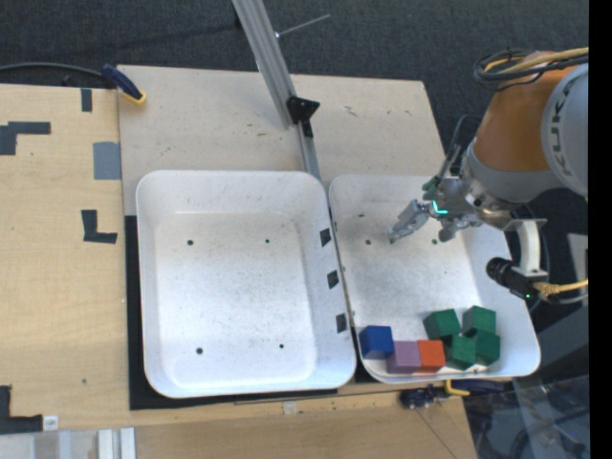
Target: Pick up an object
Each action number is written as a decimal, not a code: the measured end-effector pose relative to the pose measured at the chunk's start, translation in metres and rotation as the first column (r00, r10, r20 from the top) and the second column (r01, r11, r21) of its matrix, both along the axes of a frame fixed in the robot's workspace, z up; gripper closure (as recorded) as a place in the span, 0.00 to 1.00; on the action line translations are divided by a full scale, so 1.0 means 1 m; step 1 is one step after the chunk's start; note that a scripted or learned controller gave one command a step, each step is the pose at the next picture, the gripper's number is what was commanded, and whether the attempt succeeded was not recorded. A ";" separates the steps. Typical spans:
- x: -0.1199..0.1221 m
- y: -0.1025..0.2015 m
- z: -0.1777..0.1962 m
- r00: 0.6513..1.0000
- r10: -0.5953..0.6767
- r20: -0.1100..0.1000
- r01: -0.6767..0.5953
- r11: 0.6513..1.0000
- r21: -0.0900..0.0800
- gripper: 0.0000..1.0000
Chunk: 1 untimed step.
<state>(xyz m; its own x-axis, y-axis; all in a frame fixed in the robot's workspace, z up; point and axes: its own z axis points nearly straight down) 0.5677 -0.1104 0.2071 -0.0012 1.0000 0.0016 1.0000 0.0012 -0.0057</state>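
Coloured blocks sit in a heap at the near end of the right bin (pixel 382 199), with the claw up at the far end.

Green blocks (pixel 464 335), an orange block (pixel 431 354), a purple block (pixel 407 356) and a blue block (pixel 377 340) touch each other, small and hard-edged. The gripper (pixel 406 226) hangs well apart from them, holding nothing; I cannot tell if its claw is apart or together. The blue block at the heap's edge looks easiest: come straight down over it, fingers either side, then squeeze.
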 end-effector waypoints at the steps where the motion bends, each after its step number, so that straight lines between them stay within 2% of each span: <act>1: 0.001 0.000 0.002 1.000 0.001 0.004 -0.001 1.000 -0.001 0.00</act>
<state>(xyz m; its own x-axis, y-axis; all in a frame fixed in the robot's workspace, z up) 0.5687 -0.1104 0.2094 -0.0026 1.0000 0.0010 1.0000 0.0027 -0.0014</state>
